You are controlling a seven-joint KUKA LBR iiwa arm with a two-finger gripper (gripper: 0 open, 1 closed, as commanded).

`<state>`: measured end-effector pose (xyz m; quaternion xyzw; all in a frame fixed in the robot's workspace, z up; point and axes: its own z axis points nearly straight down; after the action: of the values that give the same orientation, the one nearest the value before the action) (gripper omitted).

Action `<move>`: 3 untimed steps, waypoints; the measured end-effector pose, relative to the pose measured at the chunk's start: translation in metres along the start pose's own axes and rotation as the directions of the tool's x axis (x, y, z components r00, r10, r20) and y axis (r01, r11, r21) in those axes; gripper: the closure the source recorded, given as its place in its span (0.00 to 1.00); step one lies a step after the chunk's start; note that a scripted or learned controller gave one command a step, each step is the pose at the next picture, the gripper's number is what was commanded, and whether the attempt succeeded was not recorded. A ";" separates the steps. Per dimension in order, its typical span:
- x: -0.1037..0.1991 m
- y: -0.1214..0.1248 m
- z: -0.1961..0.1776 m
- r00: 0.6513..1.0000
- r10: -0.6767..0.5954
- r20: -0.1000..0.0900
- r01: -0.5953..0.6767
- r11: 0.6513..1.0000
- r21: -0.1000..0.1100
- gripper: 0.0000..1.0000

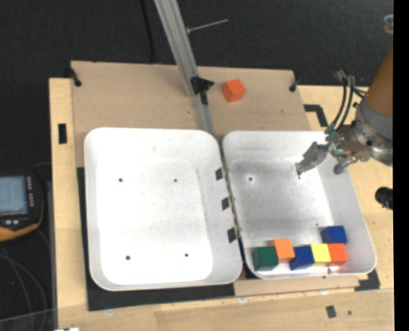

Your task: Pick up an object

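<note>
Tool, finger state not discernible, hangs well apart from tightly packed blocks; fingers risk jamming between neighbours.

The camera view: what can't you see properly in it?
- Gripper: small and blurred, so the finger gap is unreadable.
- Arm: cut off by the right edge.
- Blocks in the right bin: packed tight at the near wall, so some sides are hidden.
</note>
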<state>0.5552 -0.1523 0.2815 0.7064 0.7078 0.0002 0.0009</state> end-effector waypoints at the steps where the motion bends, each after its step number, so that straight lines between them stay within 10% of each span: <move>1: -0.010 0.027 0.121 1.000 0.004 0.000 -0.004 1.000 0.007 0.00; 2: 0.054 0.031 0.177 1.000 0.002 0.000 -0.002 1.000 0.000 0.00; 3: 0.044 0.029 0.184 1.000 0.004 0.000 -0.004 1.000 0.001 0.00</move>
<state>0.5847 -0.1081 0.0971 0.7077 0.7065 -0.0001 0.0004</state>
